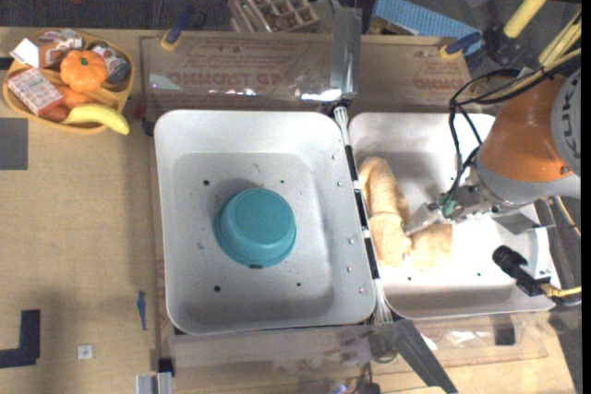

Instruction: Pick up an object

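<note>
Your gripper: jaws unclear | touching long tan bread loaf, right bin | round teal bowl, left bin

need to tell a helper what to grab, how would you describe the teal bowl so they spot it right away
Start at the left white bin of the two. Near its middle sits a round teal bowl, turned upside down. It is alone in that bin, and its blue-green colour differs from the tan bread-like pieces in the right bin.
</note>
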Tool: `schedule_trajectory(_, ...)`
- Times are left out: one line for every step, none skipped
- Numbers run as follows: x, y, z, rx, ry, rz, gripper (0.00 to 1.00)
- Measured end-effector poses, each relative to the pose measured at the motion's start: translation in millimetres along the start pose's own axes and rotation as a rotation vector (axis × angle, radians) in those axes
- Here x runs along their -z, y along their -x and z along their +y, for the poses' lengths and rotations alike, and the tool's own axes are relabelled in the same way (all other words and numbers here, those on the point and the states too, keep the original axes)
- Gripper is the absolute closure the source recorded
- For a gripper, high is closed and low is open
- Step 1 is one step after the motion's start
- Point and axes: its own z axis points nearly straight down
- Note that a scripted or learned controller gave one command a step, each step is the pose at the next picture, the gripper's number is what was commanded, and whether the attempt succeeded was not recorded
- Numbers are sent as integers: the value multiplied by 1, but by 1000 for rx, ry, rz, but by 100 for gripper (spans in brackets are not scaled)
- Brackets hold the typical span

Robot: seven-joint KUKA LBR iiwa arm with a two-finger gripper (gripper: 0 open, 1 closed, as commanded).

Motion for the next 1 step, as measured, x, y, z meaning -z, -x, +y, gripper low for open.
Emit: schedule_trajectory(10,1,1,-3,5,0,100)
